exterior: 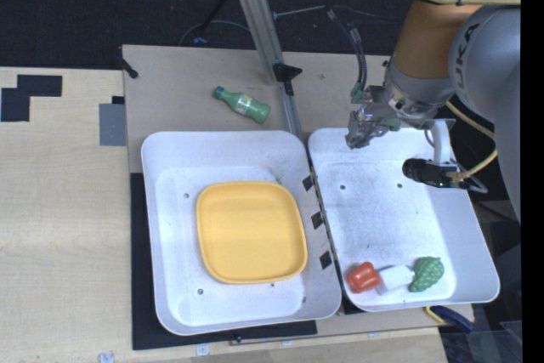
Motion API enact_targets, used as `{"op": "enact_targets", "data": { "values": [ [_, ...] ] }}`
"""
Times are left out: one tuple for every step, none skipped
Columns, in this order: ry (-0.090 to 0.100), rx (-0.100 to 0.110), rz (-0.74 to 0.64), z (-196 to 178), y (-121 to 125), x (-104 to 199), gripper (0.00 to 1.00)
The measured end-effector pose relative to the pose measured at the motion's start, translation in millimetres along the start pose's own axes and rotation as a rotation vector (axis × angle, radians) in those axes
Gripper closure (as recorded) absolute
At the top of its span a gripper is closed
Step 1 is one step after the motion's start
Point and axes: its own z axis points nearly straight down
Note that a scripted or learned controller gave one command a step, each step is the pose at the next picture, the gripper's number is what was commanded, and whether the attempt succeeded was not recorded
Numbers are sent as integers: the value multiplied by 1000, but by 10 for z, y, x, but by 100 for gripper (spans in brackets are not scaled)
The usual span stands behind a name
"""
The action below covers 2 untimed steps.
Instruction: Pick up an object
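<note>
Red pepper (pixel 363 276) at right bin's (pixel 382 200) near edge, gripper (pixel 361 134) well apart

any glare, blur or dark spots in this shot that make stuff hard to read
Camera view: even lighting, no strong glare on the white bins; the gripper is small and soft, its detail unclear; the floor behind the bench is nearly black; the yellow plate and green bottle read clearly.

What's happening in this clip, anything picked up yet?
Nothing visibly picked up. The gripper hangs over the far edge of the right bin. A red piece, a white piece and a green piece lie at that bin's near edge. A yellow plate sits in the left bin.
</note>
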Motion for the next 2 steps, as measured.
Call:
{"op": "enact_targets", "data": {
  "values": [
    [0, 1, 0, 77, -152, 529, 100],
    [0, 1, -1, 110, -253, 1094, 100]
  ]
}}
